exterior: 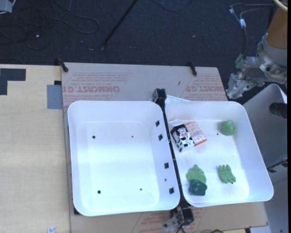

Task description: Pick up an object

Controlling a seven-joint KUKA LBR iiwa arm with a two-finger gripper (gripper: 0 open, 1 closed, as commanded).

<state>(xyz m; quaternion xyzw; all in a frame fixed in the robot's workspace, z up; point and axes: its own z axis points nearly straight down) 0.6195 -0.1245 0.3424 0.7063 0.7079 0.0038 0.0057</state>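
The right bin holds several small objects. A round green piece lies near its far right side. A small orange and white box sits beside a black and white spotted toy close to the divider. Nearer the front lie a leafy green piece, a dark teal lump touching it, and a ridged green piece. My gripper hangs at the upper right, above and beyond the bin's far right corner, clear of every object. Nothing shows between its fingers.
The left bin stands beside the right one, joined by a black clip strip. Both rest on a cardboard sheet on the wooden bench. Cables lie on the dark floor behind.
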